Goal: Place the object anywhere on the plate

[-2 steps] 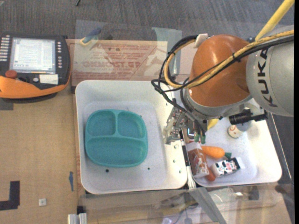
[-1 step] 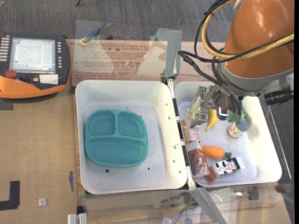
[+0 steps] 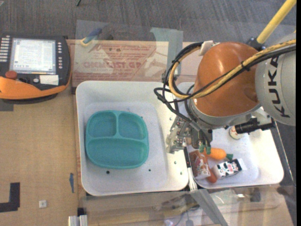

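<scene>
Robot claw [image 3: 181, 138] hovering between two white bins.
Its grip state cannot be told; teal plate [image 3: 116, 139] lies apart.

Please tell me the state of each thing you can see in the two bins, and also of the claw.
Teal plate: lying flat in the left bin, nothing on it.
Toy carrot: lying in the right bin, not on the plate.
Red packet: lying flat in the right bin.
Black-and-white toy: on its side beside the packet.
Claw: low above the divide between the bins.
</scene>
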`<state>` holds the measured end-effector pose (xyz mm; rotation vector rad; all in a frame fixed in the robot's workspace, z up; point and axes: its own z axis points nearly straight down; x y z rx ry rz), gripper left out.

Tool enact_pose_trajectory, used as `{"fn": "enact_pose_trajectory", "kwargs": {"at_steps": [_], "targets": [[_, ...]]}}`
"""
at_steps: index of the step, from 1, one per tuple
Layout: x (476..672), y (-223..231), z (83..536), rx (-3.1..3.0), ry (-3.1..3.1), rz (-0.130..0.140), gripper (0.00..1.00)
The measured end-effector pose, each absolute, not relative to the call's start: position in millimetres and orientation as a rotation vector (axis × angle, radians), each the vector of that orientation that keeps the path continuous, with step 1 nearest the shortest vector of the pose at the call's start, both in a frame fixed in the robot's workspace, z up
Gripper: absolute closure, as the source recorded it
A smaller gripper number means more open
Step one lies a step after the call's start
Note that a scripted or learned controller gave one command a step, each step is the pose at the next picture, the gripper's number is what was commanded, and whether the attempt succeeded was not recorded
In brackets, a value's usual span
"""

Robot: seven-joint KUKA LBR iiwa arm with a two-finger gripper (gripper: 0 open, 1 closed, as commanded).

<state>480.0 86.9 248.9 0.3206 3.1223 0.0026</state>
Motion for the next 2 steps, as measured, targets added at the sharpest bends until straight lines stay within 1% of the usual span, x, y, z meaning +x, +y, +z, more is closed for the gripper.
{"fn": "enact_pose_trajectory", "kwargs": {"at_steps": [1,2], "targets": [[533.4,124.7,238.9,-0.112,3.133,0.005,1.0],[566.1,106.5,351.7,0.064,3.134,0.003,1.0]]}}
